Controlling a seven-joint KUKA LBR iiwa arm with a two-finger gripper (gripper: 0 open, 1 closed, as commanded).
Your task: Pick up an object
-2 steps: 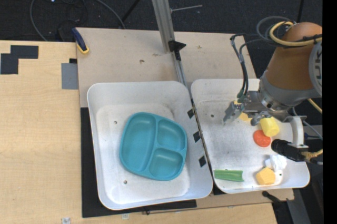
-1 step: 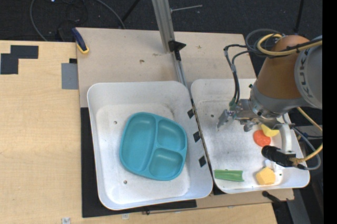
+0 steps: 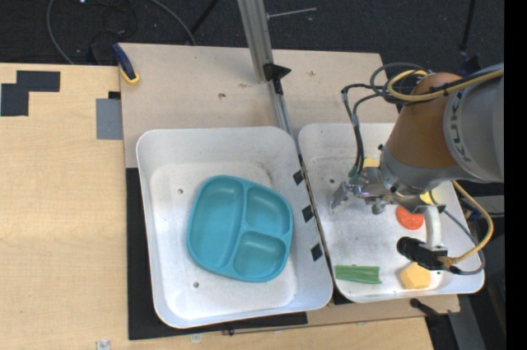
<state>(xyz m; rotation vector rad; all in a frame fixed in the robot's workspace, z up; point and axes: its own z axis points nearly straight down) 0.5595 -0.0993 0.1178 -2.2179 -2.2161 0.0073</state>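
**Jaws low over the right bin, grip unclear**

The jaws [image 3: 359,193] hang low over the right bin [image 3: 329,151]; whether they are parted or closed cannot be told. Near them lie an orange piece [image 3: 409,217], a yellow block [image 3: 416,277] and a green block [image 3: 357,273]. The left bin [image 3: 165,167] holds a teal divided plate [image 3: 240,228].

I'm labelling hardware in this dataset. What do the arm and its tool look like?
The arm is a thick rounded grey body with a wide orange band above the wrist. Yellow and dark cables loop around it. The tool is a small silvery metal assembly.
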